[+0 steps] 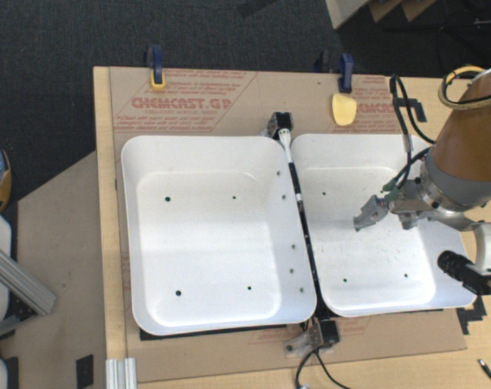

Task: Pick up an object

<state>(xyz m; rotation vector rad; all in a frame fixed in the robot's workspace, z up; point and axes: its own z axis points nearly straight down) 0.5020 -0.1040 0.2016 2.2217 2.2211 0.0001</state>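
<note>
My gripper [369,216] hangs over the middle of the right bin [343,294], pointing left and down toward its white floor. The grey arm with its orange band [471,132] comes in from the right edge above it. I see nothing between the gripper's tips; how they stand is too small to make out. A small yellow object [343,109] lies on the brown board behind the right bin, outside it and well away from the gripper.
The left bin [148,298] sits beside the right one, with a black strip [298,209] along their shared rim. Blue clamps [156,59] [346,70] hold the board's far edge. Cables trail at the front edge [314,343].
</note>
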